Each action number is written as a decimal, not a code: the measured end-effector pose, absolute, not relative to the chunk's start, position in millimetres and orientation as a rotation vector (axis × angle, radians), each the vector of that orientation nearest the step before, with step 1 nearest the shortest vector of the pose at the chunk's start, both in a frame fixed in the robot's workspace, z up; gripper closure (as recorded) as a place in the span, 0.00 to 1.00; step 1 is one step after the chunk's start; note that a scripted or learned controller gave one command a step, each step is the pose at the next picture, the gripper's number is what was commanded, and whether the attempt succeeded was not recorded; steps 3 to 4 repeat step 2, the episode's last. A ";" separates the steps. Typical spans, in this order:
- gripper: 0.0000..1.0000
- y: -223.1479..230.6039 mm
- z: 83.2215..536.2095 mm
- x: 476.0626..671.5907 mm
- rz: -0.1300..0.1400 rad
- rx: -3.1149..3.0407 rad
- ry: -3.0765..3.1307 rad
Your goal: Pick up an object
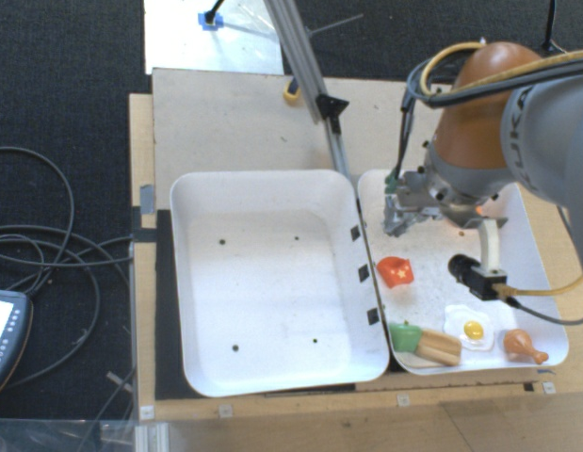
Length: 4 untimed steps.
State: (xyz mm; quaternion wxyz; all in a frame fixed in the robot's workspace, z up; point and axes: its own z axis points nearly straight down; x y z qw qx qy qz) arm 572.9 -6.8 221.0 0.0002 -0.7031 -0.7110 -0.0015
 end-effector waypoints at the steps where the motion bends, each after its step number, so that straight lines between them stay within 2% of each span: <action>1: 1.00 47.4 217.0 594.6 -0.006 -2.209 -2.234; 2: 1.00 98.3 233.9 605.8 -0.008 -2.210 -2.235; 4: 1.00 98.3 233.9 605.8 -0.008 -2.210 -2.235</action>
